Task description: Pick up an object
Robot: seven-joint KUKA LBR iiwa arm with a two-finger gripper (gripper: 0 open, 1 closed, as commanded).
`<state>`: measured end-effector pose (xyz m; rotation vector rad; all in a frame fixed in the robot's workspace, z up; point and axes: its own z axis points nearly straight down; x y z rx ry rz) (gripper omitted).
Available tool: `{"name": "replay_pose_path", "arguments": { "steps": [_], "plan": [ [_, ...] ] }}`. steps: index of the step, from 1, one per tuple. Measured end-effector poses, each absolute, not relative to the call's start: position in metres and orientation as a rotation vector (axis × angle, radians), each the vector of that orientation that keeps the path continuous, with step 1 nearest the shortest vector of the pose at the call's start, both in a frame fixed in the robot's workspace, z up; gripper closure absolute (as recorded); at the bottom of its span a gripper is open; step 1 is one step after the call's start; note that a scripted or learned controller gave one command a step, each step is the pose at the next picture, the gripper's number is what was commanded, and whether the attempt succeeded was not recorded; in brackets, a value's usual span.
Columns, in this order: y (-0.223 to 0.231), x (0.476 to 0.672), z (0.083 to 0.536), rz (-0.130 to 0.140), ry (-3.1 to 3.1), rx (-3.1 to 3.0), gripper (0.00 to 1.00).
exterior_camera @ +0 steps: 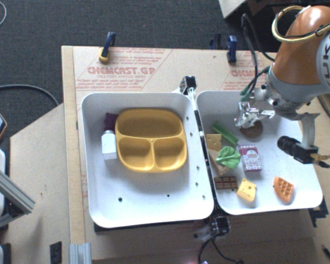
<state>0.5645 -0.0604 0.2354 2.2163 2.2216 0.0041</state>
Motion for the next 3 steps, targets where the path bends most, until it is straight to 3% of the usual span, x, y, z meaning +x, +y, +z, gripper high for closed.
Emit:
{"name": "replay_pose_path", "arguments": {
  "steps": [1,2,3],
  "plan": [
    [-0.069,0.569,0.222,-0.003,2.221,2.224,1.0],
    [-0.057,0.557,0.232,-0.001,2.224,2.222,1.0],
    [-0.061,0.567,0.235,0.003,2.221,2.217,1.0]
  ]
}}
